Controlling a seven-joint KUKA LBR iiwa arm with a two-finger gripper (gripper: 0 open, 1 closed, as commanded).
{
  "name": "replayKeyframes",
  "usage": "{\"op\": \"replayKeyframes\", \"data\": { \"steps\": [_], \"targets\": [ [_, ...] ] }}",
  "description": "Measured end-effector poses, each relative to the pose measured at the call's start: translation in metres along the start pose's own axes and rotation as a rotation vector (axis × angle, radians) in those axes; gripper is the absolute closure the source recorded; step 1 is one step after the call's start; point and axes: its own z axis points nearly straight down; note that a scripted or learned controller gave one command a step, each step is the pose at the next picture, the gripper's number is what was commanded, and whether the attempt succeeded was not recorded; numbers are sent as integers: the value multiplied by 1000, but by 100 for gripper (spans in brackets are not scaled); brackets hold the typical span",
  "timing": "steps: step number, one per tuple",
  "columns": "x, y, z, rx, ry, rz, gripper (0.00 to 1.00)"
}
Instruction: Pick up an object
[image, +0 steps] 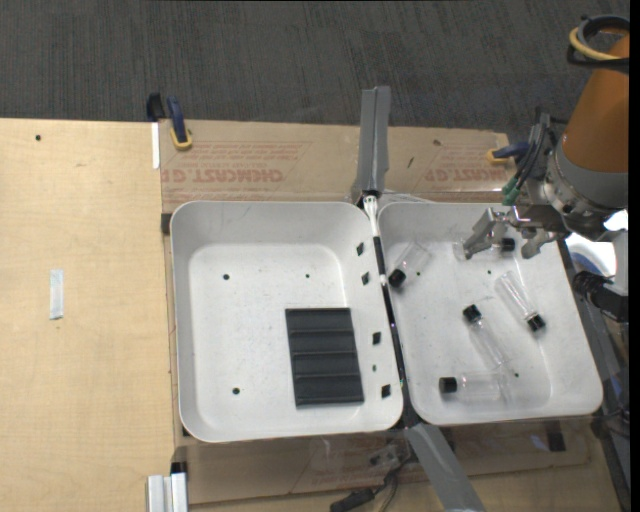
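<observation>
Several clear plastic vials with black caps lie in the right bin (570, 390): one near its left wall (405, 268), one toward the right (521, 304), one in the middle (485, 338) and one at the front (473, 385). A black ribbed block (323, 355) lies flat in the left bin (200, 300). My gripper (508, 238) hangs over the back right part of the right bin, its fingers spread apart with nothing between them. It is well behind the nearest vial.
A grey metal divider post (374, 140) stands between the bins at the back. Cardboard (260, 160) with blue and yellow clamps (172, 118) lies behind the bins. A wooden bench top (80, 300) extends to the left.
</observation>
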Motion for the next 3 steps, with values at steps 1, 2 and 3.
{"op": "replayKeyframes", "data": {
  "steps": [1,2,3],
  "targets": [
    [-60,-27,112,-1,1,-66,0],
    [-71,-68,189,-2,1,-65,0],
    [-71,-68,180,-1,1,-62,100]
  ]
}}
